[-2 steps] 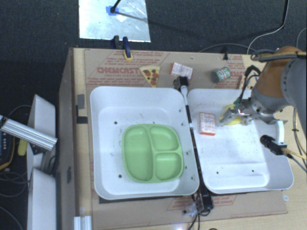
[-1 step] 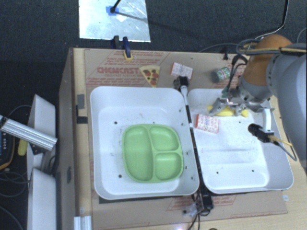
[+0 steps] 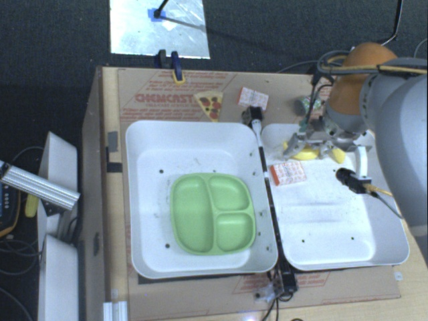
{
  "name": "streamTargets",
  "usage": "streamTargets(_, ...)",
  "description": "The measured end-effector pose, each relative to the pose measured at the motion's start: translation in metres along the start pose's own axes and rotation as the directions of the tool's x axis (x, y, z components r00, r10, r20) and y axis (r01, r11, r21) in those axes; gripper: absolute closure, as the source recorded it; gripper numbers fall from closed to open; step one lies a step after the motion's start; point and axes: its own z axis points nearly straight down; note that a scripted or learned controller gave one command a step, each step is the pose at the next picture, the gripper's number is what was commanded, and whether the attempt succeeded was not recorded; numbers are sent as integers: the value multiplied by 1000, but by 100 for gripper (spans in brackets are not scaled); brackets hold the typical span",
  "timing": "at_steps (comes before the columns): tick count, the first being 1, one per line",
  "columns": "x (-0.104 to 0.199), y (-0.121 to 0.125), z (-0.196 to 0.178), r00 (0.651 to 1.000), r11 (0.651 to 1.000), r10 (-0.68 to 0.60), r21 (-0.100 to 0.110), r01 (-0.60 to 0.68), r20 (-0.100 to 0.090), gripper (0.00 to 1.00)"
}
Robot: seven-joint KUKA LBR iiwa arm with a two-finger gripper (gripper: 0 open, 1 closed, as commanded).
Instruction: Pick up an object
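Arm (image 3: 394,105) cut off at right edge; yellow object (image 3: 306,155) partly hidden under gripper (image 3: 313,144); red-white packet (image 3: 287,173) print too small to read.

A pizza-slice toy (image 3: 209,104) lies on the brown bench board (image 3: 167,92) behind the bins.

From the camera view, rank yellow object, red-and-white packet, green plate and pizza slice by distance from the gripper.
1. Yellow object, right at the gripper, right bin.
2. Red-and-white packet, right bin's left edge.
3. Pizza slice, bench beyond the bins.
4. Green plate, left bin.
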Motion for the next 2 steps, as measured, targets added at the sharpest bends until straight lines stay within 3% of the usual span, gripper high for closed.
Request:
streamTargets(1,-1,-1,-10,1000,1000,-4,6,4,1,100)
streamTargets(2,-89,2,-56,1000,1000,3,-18,-3,5,100)
